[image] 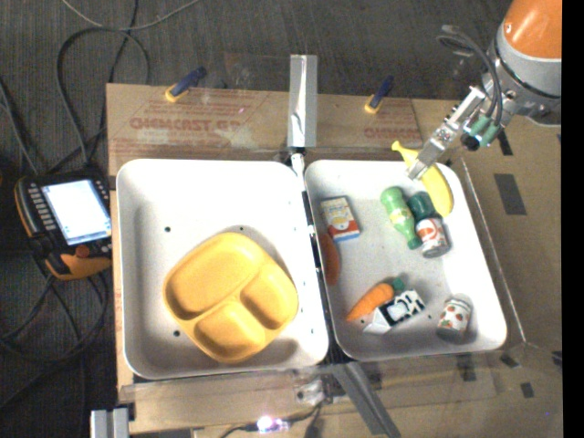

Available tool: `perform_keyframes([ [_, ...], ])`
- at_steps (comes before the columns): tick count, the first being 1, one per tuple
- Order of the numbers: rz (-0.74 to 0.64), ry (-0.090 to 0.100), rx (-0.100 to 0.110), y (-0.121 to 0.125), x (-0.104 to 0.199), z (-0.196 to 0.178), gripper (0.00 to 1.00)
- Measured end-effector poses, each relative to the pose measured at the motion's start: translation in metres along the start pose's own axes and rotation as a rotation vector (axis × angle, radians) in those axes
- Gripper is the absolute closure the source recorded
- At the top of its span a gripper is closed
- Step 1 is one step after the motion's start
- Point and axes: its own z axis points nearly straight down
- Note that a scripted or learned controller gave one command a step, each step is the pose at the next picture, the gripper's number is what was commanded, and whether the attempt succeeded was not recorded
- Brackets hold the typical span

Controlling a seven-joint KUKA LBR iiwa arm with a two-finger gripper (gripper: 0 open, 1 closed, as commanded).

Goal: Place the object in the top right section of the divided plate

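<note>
The yellow divided plate [232, 305] lies in the left white bin [146, 199], turned at a slant, with nothing in its three sections. My gripper [422, 166] reaches in from the upper right and hangs at the back edge of the right bin [484, 272]. It is right over the top end of a yellow banana [439, 190]. No object shows in its grasp. Just below the banana lie a green bottle [397, 213] and a dark green and red can [428, 227].
The right bin also holds a small printed box [338, 217], a brown sausage [330, 255] along its left wall, a carrot [370, 301], a black and white carton [399, 309] and a small can [453, 316]. A handheld screen unit [68, 213] sits left of the bins.
</note>
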Motion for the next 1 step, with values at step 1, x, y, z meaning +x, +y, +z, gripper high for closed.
perform_keyframes([
  [1, -0.117, 0.000, 0.001, 0.0240, 0.0209, 0.0003, 1.00],
])
